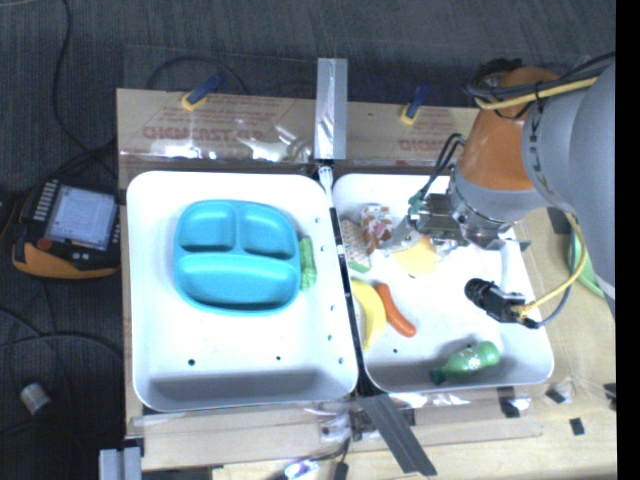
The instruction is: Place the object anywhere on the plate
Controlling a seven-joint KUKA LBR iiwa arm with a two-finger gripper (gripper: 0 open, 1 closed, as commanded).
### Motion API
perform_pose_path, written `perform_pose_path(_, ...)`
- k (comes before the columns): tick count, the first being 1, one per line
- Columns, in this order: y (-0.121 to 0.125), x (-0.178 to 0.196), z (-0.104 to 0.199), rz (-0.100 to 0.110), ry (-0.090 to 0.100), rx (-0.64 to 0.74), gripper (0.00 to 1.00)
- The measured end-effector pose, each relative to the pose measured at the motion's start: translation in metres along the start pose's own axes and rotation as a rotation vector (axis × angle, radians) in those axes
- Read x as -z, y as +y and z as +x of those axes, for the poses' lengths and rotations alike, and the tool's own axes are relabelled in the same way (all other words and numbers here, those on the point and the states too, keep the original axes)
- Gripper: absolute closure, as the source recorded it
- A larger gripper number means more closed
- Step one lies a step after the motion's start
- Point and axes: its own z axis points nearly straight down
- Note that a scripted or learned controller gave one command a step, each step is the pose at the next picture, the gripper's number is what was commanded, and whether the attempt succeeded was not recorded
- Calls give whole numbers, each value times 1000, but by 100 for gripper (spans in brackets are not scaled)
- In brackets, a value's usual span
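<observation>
The desk (230, 123) is a light wooden board with printed lettering along its far edge, set on dark carpet (80, 48). Two shallow white bins sit on it side by side, touching along the middle: the left bin (160, 348) and the right bin (520, 363). A blue clamp (200, 92) and a second blue-and-yellow clamp (412, 108) grip the far edge. A silver strip (331, 108) runs from the far edge to the seam between the bins. Crumpled clear plastic (255, 146) lies behind the left bin
</observation>
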Motion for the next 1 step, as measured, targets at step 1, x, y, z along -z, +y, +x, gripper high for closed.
perform_pose_path(1,9,0,66,2,4,-90,100)
